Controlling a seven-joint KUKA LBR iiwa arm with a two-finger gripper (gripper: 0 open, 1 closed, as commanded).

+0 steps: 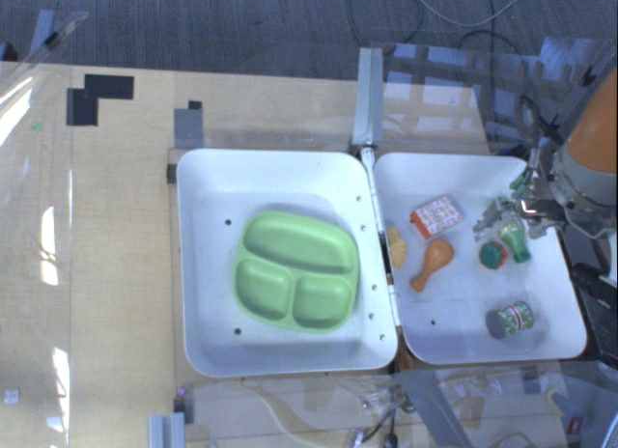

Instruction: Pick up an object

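My gripper (516, 220) reaches in from the right over the right bin (463, 340), near its right wall. It is open, its fingers (493, 214) spread apart. A small green bottle (516, 243) with a teal rounded end (493, 256) lies just under and in front of the fingertips, and I cannot tell whether they touch it. Further left lie a red and white box (436, 214) and a tan drumstick (433, 263). A green-labelled can (510, 319) lies on its side near the bin's front right.
The left bin (203, 243) holds a green divided plate (296, 269). A small yellow piece (395, 243) sits against the right bin's left wall. A metal post (368, 98) stands behind the join between the bins. Cables (454, 2) lie on the floor behind.
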